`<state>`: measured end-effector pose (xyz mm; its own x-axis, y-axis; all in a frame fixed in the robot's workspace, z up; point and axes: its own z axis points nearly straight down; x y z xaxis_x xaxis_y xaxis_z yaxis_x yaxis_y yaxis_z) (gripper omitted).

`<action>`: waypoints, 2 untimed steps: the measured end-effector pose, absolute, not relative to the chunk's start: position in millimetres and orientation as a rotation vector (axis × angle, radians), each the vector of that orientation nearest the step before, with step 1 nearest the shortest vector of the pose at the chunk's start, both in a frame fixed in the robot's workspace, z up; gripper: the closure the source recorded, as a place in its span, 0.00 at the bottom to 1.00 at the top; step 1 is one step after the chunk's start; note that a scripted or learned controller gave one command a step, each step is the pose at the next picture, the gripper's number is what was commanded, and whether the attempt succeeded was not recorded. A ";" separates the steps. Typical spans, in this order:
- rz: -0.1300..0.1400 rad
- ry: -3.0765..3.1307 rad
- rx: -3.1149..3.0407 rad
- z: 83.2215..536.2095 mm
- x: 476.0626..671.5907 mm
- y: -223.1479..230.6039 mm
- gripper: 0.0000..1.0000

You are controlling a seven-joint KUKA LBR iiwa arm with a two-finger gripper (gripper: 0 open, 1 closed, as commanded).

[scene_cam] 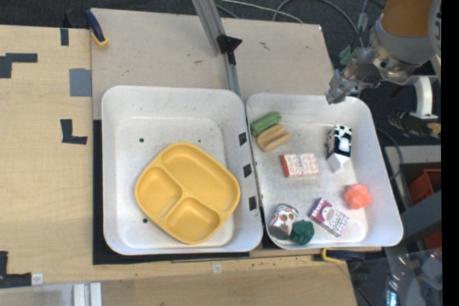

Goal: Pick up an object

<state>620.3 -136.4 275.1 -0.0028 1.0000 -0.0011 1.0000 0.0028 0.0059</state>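
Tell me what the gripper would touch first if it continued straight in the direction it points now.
Probably the right bin's far rim or the bare floor just inside it. The gripper points down and left there. The black-and-white carton lies nearer the camera, seemingly off that line; depth is unclear.

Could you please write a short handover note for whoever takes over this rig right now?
Gripper: hovering over the far rim of the right bin, nothing visible in it.
Right bin contents: green and tan hot dog toy at the far left, red-white box in the middle, black-and-white carton on the right, orange ball, purple packet, round can with a green lump at the near edge.
Left bin: holds a yellow divided tray.
Done: nothing picked yet.
Left: descend on one object, grasp, lift. The carton lies nearest the gripper.
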 end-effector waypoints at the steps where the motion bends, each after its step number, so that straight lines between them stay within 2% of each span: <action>1: -0.003 2.229 2.218 256.9 601.3 -91.6 1.00; 2: -0.003 2.230 2.217 242.8 583.2 -36.4 1.00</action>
